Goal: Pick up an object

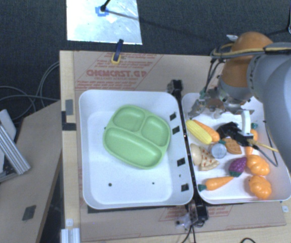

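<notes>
Hovering above a ridged yellow corn cob (pixel 202 131), the metallic fingers' (pixel 206 107) spread cannot be told.

Grey robot arm with orange band (pixel 279 90) — cut off at the right edge — hides the far right corner of the right-hand shallow white bin (pixel 236 192). Small silvery round item (pixel 218 150) and pale lumpy piece (pixel 202 157) beside it: too small to identify.

Printed in red on the far part of the brown sheet (pixel 153 65): "CHEMCAST GP". Smaller red lines beside it too blurred to read.
</notes>
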Robot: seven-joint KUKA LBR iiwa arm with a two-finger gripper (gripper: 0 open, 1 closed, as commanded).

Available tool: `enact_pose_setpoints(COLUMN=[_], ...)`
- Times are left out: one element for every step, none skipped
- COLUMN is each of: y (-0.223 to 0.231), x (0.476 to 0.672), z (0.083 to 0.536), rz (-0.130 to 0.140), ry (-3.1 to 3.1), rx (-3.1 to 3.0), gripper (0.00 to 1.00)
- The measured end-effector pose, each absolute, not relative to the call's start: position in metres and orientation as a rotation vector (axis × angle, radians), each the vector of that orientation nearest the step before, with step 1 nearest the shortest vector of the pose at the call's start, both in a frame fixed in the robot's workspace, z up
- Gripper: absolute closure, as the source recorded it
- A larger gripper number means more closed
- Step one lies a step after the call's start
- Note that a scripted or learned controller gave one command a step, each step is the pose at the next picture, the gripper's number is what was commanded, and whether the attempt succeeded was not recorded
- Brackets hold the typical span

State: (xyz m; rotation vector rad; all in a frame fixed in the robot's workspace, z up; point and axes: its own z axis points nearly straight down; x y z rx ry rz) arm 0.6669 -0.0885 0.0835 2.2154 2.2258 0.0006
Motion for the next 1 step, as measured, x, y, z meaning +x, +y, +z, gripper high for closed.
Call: enact_pose_setpoints(y=[-0.0885], x=[0.6681], z=[0.0963], rz=[0.005], ry=[2.224], rx=[2.213], gripper=[1.00])
